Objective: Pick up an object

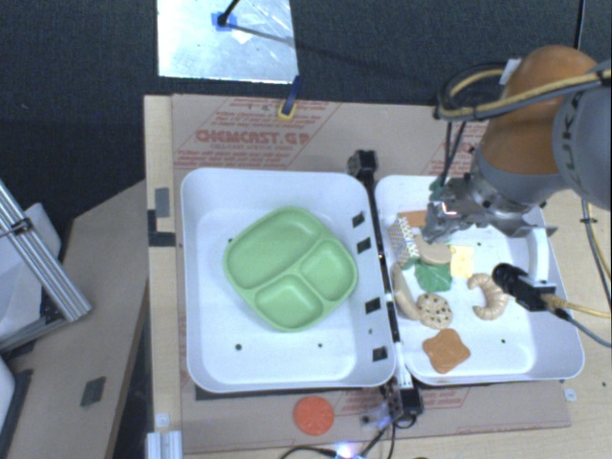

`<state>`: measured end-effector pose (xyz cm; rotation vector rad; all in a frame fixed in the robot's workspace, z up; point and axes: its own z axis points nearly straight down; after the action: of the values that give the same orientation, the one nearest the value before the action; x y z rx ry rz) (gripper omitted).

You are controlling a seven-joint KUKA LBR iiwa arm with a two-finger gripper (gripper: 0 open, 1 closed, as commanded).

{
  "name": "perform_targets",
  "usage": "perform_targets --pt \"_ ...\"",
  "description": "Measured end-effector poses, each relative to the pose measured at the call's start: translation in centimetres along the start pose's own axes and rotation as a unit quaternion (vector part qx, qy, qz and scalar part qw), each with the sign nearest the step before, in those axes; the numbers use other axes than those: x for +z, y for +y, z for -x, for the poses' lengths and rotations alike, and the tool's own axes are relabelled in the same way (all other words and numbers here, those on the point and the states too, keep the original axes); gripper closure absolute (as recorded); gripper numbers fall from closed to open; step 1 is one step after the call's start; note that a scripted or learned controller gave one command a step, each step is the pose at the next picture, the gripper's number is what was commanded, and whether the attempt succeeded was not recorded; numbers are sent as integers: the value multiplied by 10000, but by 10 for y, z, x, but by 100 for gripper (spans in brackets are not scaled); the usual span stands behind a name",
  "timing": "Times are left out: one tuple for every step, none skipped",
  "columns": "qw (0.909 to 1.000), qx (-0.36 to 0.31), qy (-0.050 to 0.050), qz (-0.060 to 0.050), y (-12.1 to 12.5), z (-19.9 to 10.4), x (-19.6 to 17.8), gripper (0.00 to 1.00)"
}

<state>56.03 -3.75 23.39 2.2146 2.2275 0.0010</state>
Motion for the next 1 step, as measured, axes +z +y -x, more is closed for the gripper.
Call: perform_targets --pt "10000 1 -5 6 2 0 1 100"
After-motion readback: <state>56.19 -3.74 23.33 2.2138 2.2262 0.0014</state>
